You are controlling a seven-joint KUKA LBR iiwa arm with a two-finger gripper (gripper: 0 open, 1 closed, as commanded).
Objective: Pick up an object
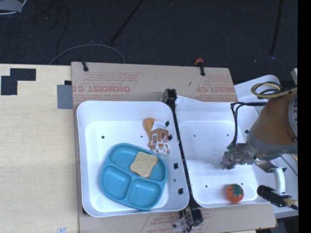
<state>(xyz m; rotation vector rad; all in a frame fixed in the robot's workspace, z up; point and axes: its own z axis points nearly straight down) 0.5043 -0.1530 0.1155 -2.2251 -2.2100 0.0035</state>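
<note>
A red tomato-like toy (234, 192) lies near the front right corner of the right bin (204, 130). My gripper (230, 161) hangs low over the right bin's right half, above and just behind the tomato, apart from it. In the left bin (92, 130) lies a blue divided plate (132, 176) with a tan slice of toast (144, 164) resting on it. Behind the plate, next to the divider, sit an orange-brown piece (149, 125) and a small white-and-brown packet (159, 141).
A black divider rail (178, 149) runs between the two bins. Brown cardboard (146, 84) lies under and behind them. The arm's orange band and grey body (274, 125) cover the right bin's right edge. The right bin's left half is bare white floor.
</note>
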